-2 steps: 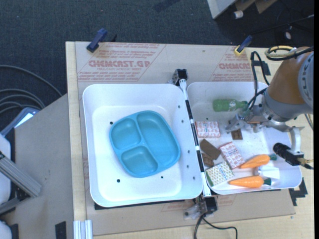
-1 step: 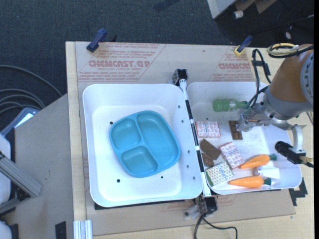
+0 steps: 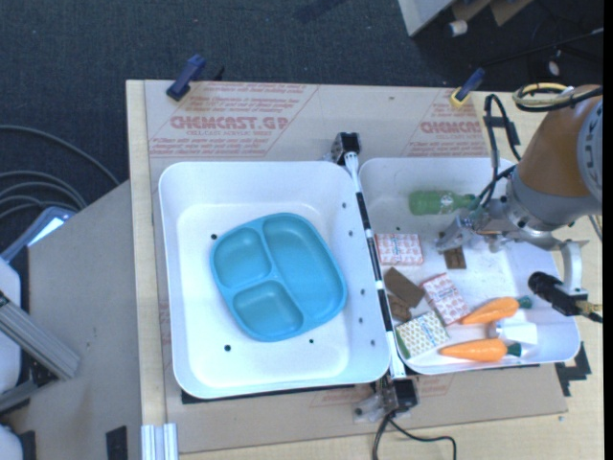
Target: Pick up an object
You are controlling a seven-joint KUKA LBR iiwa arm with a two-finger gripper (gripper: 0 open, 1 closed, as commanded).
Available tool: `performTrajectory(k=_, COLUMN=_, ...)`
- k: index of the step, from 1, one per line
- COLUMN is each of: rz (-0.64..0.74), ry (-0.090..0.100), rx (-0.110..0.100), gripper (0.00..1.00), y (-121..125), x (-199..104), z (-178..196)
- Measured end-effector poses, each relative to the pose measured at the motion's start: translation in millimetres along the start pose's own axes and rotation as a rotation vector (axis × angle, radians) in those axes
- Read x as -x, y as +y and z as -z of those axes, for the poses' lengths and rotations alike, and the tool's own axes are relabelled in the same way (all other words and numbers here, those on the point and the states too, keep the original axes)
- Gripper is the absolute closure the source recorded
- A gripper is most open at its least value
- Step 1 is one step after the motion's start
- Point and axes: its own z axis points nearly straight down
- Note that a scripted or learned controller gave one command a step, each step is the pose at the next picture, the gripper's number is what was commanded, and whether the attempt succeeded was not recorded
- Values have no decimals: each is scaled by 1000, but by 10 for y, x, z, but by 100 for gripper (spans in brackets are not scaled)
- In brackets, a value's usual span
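Objects are scattered in right bin [image 3: 565, 348]; end effector [image 3: 458, 241] is seen low above them, grip state indiscernible.

Claw [image 3: 458, 241] low, arm [image 3: 560, 166] bent over

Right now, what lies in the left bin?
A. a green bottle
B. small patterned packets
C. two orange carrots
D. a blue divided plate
D: the blue divided plate lies alone in the left bin, while the carrots, the green bottle and the packets all lie in the right bin.
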Motion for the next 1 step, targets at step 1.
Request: performTrajectory(k=1, rz=1, ry=-1, rx=2, gripper=100, y=6, x=-1, z=100)
